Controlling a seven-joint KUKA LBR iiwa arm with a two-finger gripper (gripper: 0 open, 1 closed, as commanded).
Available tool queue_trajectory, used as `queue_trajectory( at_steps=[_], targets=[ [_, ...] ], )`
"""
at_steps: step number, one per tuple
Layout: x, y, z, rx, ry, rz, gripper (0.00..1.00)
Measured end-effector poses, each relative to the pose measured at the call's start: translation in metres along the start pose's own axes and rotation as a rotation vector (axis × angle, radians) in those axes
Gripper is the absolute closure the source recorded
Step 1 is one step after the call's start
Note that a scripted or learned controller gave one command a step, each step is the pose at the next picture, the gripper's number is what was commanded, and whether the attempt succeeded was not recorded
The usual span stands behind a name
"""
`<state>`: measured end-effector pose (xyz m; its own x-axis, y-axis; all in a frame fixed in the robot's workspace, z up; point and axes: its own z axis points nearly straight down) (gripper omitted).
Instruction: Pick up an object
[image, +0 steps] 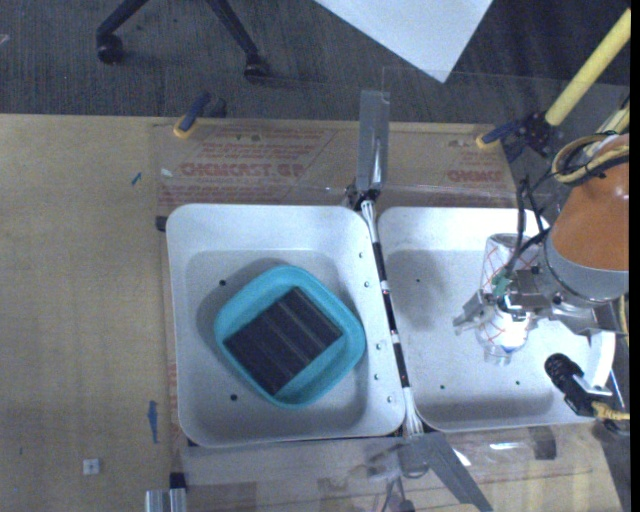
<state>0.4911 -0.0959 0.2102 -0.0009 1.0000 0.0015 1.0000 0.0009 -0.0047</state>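
On the wide brown wooden worktop (80, 300) sit two shallow white plastic bins, and the left bin (190, 240) holds a blue plastic dish with a dark ridged block inside it (288, 335), lying flat and untouched. The big grey arm with the orange band (598, 228) reaches over the right bin (430, 240), well away from the dish. Its small metal hand (497, 318) hangs low there by something small, clear and blurry, and I cannot tell if the hand is wide or narrow, so I think the picking up is not done yet.
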Motion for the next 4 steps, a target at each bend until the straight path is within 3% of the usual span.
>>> queue_trajectory(
  at_steps=[1, 2, 3, 4],
  targets=[
    [-0.085, 0.068, 0.084, -0.005, -0.003, -0.038, 0.00],
    [-0.102, 0.096, 0.122, -0.012, -0.004, -0.087, 0.00],
    [-0.103, 0.096, 0.112, -0.016, -0.005, -0.084, 1.00],
    [-0.017, 0.106, 0.036, -0.005, -0.002, -0.174, 1.00]
  ],
)
